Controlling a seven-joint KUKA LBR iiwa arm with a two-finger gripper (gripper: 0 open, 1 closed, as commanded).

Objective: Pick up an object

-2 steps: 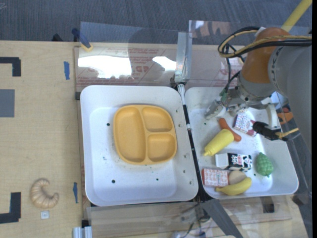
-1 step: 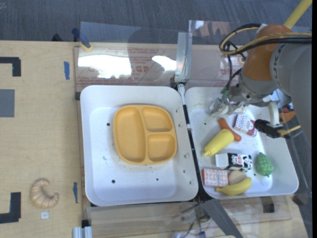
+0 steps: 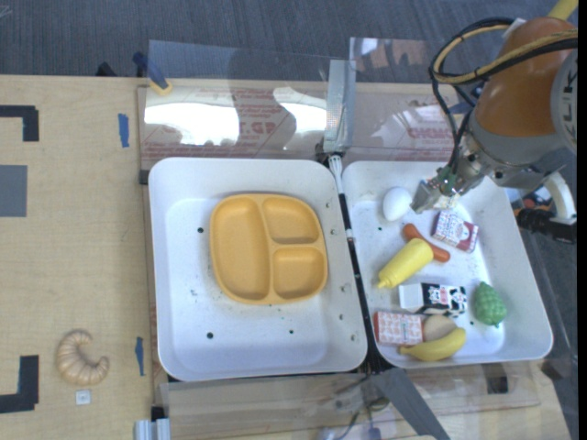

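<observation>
Yellow divided plate [image 3: 269,247], white egg [image 3: 396,203], green broccoli [image 3: 489,305], yellow banana [image 3: 437,346].

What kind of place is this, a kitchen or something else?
Probably a robotics lab bench, not a kitchen. The arm's hand hangs over a white bin of toy food such as a banana, and blue tape marks sit on the wooden benchtop.

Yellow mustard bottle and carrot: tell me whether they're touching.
Touching. The camera view shows the yellow mustard bottle overlapping the carrot, with no gap visible between them.
</observation>
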